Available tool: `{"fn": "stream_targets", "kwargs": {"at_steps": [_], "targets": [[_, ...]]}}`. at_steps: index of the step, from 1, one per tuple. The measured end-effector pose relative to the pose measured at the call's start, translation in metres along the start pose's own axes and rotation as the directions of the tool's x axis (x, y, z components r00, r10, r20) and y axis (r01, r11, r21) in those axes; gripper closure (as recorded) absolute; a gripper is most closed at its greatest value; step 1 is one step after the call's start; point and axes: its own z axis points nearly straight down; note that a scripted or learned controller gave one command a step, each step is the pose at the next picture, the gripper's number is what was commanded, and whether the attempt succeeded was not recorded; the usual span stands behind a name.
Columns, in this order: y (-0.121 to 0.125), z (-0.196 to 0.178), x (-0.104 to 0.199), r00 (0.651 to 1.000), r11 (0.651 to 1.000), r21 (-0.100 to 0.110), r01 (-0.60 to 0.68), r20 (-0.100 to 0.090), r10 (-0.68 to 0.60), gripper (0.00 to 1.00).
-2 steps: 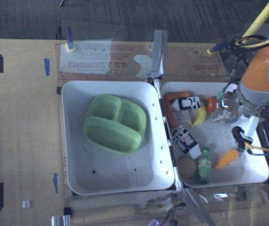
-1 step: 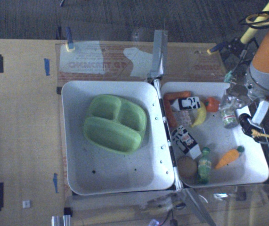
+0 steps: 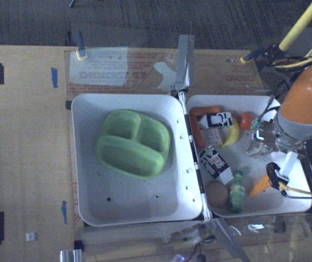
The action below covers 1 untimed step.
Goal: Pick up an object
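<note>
Right bin (image 3: 303, 198): green bottle (image 3: 236, 190), orange carrot (image 3: 260, 185), two cow-print cartons, banana, all crowded. Left bin (image 3: 84, 162): green divided tray. End effector (image 3: 260, 141) poised over right bin's far-right part; opening cannot be told, nothing seen held. An isolated item, such as the carrot, is best approached squarely.

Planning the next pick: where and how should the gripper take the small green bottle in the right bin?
Probably across the body of the green bottle, coming from above. It lies flat, long axis running toward the bin's front wall, so close across its narrow width. A brown round object crowds its left side.
</note>
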Motion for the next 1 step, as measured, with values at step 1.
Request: {"fn": "stream_targets", "kwargs": {"at_steps": [1], "targets": [[0.0399, -0.1277, 0.0360, 0.999, 0.999, -0.001, 0.037, 0.001, -0.037, 1.00]]}}
